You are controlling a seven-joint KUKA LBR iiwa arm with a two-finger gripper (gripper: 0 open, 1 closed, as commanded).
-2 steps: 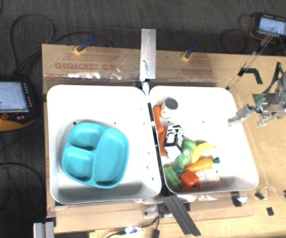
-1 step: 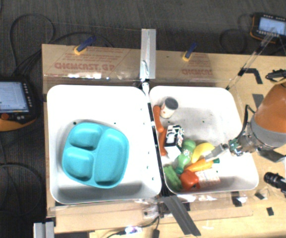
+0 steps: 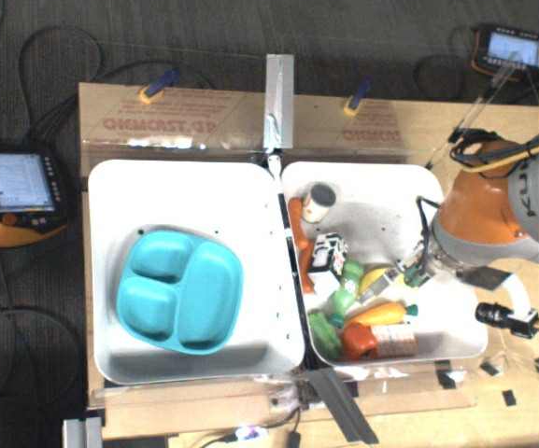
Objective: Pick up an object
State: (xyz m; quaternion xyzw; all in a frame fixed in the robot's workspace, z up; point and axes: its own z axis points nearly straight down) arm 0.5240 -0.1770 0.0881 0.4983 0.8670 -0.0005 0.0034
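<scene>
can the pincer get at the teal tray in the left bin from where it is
Probably yes. The teal tray lies alone and uncovered in the left bin. The pincer is over the right bin, so the arm must cross the divider.

Red letters are printed on the clear sheet [image 3: 180,119] that lies along the far edge of the surface, behind the left bin. They seem to read "CHEMCAST GP", but glare makes some letters uncertain. A second clear sheet [image 3: 372,124] behind the right bin also carries red print, too faint to read. On the arm [image 3: 521,199], at the right, part of large dark letters shows, beginning with "KU". The screens of the two handheld pendants [image 3: 17,194] [image 3: 510,49] show content too small to read.
</scene>
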